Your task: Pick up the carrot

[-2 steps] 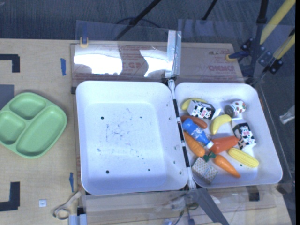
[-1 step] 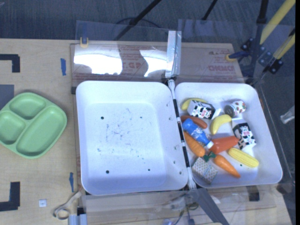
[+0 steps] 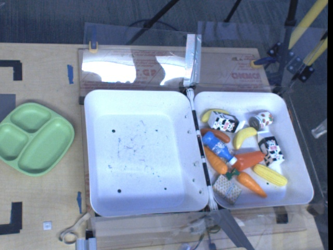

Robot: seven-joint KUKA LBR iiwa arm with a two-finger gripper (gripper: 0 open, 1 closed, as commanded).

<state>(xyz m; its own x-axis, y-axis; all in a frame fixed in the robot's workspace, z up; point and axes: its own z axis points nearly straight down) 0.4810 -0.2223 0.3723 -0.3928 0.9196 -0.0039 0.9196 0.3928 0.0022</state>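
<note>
One orange plastic carrot with a green top (image 3: 251, 184) is lying near the front edge of the right-hand shallow white bin (image 3: 292, 139), its long axis slanting from the green top toward the bin's front right corner, just beside a yellow toy corn cob (image 3: 269, 175).

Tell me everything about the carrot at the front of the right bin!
The carrot is a small orange toy with a green stub at its thick end, smooth like plastic. It lies flat near the front of the right bin, slanting with the green end up-left and the tip pointing toward the front right. A patterned block sits against its green end, and the yellow corn lies close beside it.
</note>
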